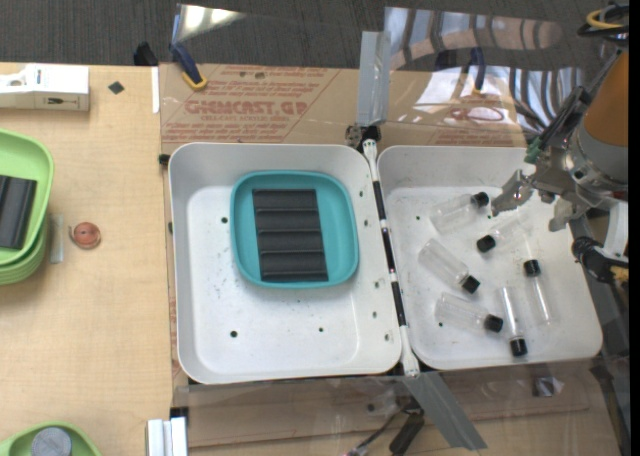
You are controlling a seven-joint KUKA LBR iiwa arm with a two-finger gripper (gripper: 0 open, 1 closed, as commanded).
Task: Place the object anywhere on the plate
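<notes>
Right now the gripper [530,189] sits at the right edge of the frame, over the upper right part of the right bin [420,344]. Whether it's spread or clenched I can't tell: metal parts blur together there, and nothing is visibly held.

Task's things: several clear vials [455,279] w/ black caps, scattered across the right bin's floor, some near each other, none on the plate. The teal plate [345,234] lies in the left bin [200,324], upper-mid frame, w/ a dark ribbed insert [290,234] in its middle.

Step in hand, as I judge it: pick one vial. To do it well, I'd go for one lying apart from the rest, e.g. the vial at lower right [514,319], close across its narrow width, not along its length, and come down centred, since round clear tubes likely roll or squirt out. Then carry it left over the bin walls & set it low on the plate.

Hard to make out: vial bodies are nearly see-through vs white, so exact outlines & count are unsure. Arm is cut off at the right edge.
</notes>
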